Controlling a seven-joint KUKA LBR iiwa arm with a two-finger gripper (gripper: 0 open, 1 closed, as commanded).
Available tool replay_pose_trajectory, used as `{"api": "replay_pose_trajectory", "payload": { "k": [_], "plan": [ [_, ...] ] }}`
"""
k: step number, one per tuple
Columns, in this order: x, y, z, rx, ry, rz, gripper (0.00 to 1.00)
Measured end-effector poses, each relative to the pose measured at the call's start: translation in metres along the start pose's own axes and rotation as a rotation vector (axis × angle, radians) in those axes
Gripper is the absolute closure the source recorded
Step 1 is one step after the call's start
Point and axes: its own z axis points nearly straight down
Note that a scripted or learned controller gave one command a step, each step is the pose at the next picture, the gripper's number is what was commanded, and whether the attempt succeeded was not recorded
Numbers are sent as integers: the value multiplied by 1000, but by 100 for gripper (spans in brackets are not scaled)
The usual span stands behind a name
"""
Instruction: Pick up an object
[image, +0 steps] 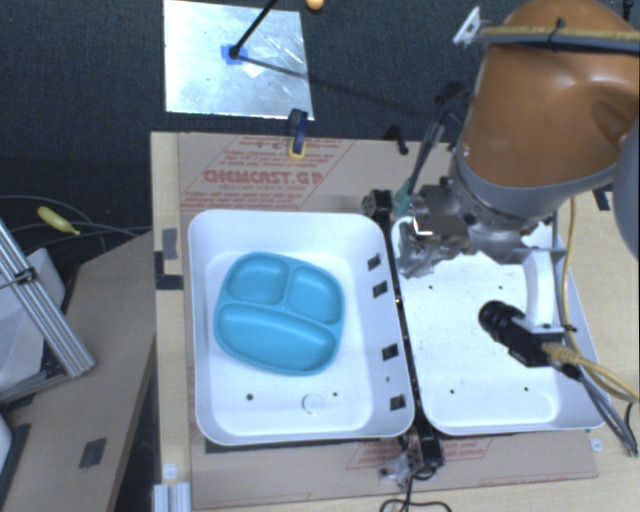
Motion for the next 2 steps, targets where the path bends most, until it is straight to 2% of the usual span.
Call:
{"api": "replay_pose_trajectory", "payload": {
  "k": [1, 2],
  "plan": [
    [62, 13, -12, -9, 4, -11, 100],
    [79, 0, 8, -6, 3, -8, 100]
  ]
}}
